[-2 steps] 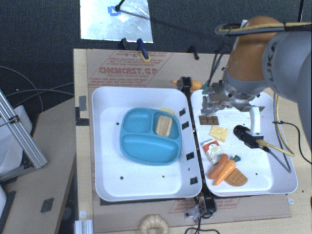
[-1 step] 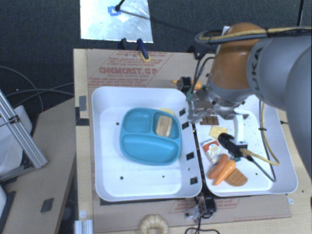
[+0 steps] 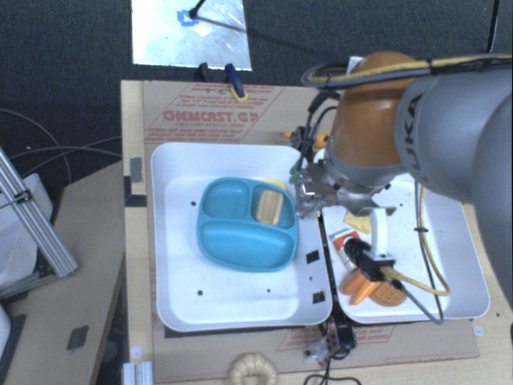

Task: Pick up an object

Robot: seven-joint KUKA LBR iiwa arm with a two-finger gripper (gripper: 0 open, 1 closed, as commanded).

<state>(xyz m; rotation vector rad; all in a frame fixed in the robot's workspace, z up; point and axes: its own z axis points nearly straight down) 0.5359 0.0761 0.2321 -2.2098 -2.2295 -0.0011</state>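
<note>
Because the arm (image 3: pixel 417 119) reaches in from the right, its bulk hangs over the seam between the two bins and hides the jaws, so I cannot tell whether they are apart or together. Left bin (image 3: pixel 180 295) carries a blue divided tray (image 3: pixel 236 239) with a tan block (image 3: pixel 269 208) lying in its upper right compartment. Right bin (image 3: pixel 465 287) holds small orange pieces (image 3: pixel 362 287) near its front edge, likely candidates for picking.
</note>
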